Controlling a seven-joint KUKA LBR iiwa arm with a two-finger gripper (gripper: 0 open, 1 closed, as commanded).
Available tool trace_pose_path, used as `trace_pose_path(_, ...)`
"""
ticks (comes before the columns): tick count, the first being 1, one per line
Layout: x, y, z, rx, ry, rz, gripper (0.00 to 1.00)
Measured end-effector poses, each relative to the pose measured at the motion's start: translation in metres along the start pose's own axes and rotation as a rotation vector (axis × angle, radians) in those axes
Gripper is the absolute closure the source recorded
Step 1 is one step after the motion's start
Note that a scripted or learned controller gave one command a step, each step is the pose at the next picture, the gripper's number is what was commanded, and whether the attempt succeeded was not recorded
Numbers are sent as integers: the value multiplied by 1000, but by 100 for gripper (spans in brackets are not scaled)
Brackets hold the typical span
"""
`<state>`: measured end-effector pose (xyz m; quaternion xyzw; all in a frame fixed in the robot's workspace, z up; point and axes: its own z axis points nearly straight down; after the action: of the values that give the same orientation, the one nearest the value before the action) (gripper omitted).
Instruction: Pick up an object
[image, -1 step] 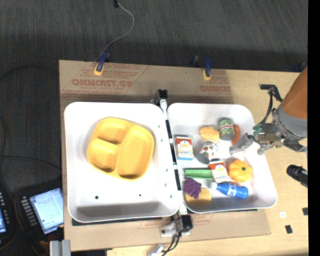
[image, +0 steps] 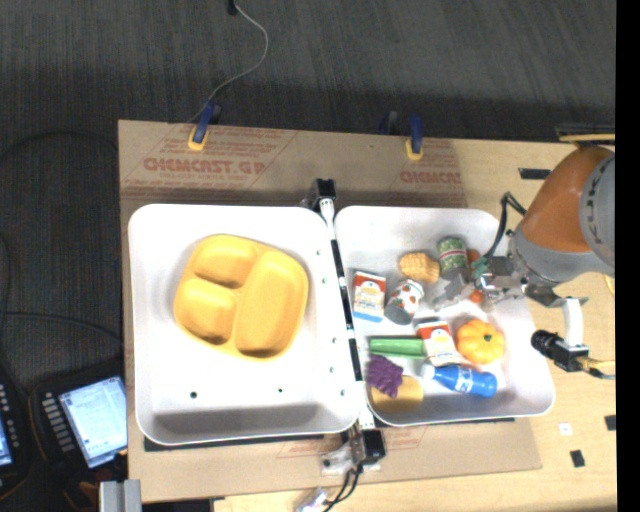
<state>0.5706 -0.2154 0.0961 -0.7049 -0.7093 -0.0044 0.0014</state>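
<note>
The right bin holds several toy foods. Among them are a green can, a tan bread roll, a small white and red carton and a grey and red tin. An orange pumpkin, a green stick, a blue bottle and purple grapes lie nearer the front. My gripper hangs low over the bin's right middle, just right of the roll, below the can and above the pumpkin. I see nothing clearly held in it.
The left bin holds a yellow divided plate. The grey arm with its orange band reaches in over the right bin's right wall. Clamps sit on the board's back edge. A tablet lies at the lower left.
</note>
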Motion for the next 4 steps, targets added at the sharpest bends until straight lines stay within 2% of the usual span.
trace_pose_path(1,-2,-1,-9,1,-6,1,100)
trace_pose_path(2,0,-1,-9,3,-2,0,0)
trace_pose_path(3,36,92,8,-6,-12,3,0)
trace_pose_path(4,35,94,-6,-9,-16,1,100)
